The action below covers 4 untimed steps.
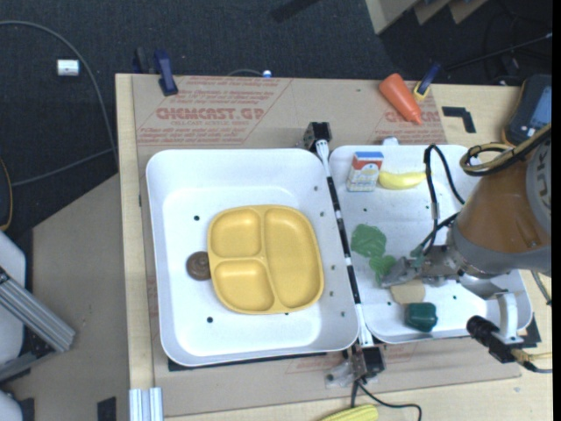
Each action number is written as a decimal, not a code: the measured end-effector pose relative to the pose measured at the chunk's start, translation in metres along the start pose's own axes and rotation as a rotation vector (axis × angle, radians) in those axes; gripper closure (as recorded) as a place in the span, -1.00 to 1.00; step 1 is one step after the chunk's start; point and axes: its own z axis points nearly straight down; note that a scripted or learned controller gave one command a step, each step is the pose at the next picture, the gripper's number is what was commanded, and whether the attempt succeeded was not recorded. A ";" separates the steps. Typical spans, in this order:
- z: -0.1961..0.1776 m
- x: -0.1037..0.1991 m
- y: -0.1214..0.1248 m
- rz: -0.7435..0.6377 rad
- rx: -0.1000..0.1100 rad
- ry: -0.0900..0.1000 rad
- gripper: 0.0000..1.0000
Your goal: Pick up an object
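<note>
In the right bin [399, 213], my gripper [396, 276] hangs low at the end of the grey and orange arm [500, 217]. It sits at the lower edge of a light green leafy toy [368, 239]. Just below the gripper lies a small tan piece [408, 294]. A dark green block [421, 316] rests below that, near the bin's front rim. At the back of the same bin are a small white, red and blue box [365, 171] and a yellow banana [401, 180]. Nothing visibly sits in the gripper's grasp.
The left bin [175, 182] holds a yellow divided plate [263, 259] with a brown disc [198, 265] at its left side. An orange cone-shaped thing [401, 99] lies on the cardboard behind the right bin. A black cable [436, 182] runs down over the right bin.
</note>
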 end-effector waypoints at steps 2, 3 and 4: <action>-0.012 0.017 -0.001 -0.001 0.001 -0.001 -1.00; 0.001 0.012 -0.001 0.001 0.005 0.001 -1.00; -0.008 0.012 -0.001 0.001 0.003 0.000 1.00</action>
